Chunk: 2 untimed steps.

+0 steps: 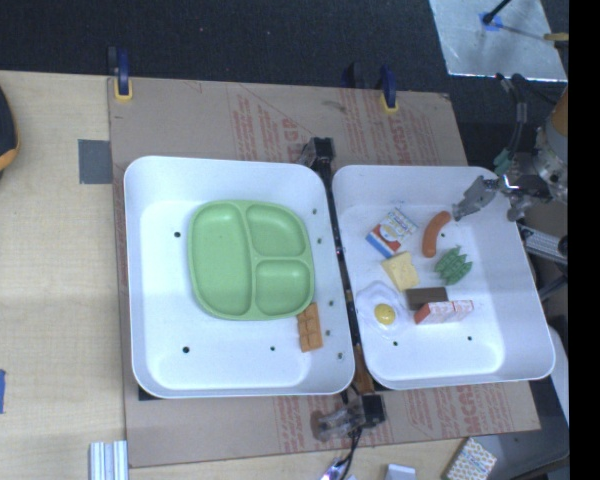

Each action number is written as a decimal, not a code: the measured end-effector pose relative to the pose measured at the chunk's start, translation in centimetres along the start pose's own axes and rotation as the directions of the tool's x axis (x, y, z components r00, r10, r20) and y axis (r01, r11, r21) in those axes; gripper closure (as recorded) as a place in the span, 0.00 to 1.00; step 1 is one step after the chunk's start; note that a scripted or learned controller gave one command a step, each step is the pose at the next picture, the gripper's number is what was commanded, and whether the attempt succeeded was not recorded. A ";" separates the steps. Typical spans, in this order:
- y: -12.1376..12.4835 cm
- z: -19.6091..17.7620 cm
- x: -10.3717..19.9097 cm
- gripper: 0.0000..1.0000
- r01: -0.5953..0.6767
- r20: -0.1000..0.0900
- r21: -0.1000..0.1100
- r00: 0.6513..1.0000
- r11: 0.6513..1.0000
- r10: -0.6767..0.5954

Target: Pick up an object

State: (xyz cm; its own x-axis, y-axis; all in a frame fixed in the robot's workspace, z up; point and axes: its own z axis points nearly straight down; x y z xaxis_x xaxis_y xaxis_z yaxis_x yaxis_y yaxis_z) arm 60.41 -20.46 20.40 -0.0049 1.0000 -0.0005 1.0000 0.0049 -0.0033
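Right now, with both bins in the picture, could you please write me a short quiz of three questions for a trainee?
1. True or false: the green divided plate lies in the left bin.
2. Which item lies nearest the gripper? A) fried egg B) sausage C) waffle piece
3. Fill in: the waffle piece lies in the ____ bin.

Key: 1 true. 2 B. 3 left.

Frame's right edge cuts off the arm.
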 end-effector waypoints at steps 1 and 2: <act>0.9 10.4 0.9 0.00 0.005 -0.002 0.007 1.000 1.000 -0.005; 0.4 11.2 -0.7 0.00 -0.001 0.000 0.002 1.000 1.000 0.001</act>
State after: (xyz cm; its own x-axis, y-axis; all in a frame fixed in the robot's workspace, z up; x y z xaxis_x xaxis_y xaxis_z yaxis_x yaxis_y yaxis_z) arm 60.78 -21.21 9.15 -0.0041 1.0000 -0.0001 1.0000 0.0041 -0.0057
